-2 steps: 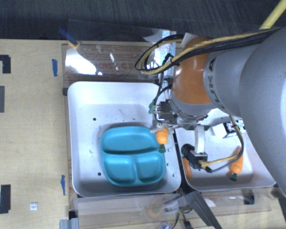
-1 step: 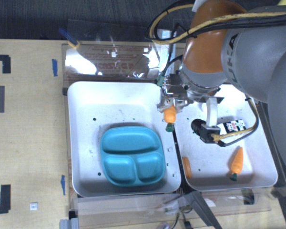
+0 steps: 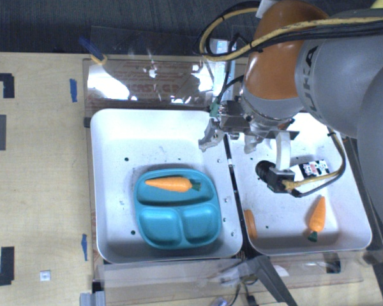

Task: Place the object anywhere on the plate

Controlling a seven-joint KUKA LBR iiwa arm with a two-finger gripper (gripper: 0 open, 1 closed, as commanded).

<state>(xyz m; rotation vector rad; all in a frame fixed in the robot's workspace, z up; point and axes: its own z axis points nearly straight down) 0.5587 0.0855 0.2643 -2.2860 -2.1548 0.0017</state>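
Checking from my station: a carrot already lies in the long upper compartment of the blue plate in the left bin; the gripper hovers above the divide between bins, fingers spread and holding nothing. I would retreat straight up (avoiding the plate rim); another carrot lies in the right bin, on wood-topped bench.

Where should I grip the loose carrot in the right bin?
Grip the carrot across its thick orange middle, coming straight down. It lies flat, nearly upright in the view, green tip toward the bin's near wall, so close the fingers across its width, left to right.
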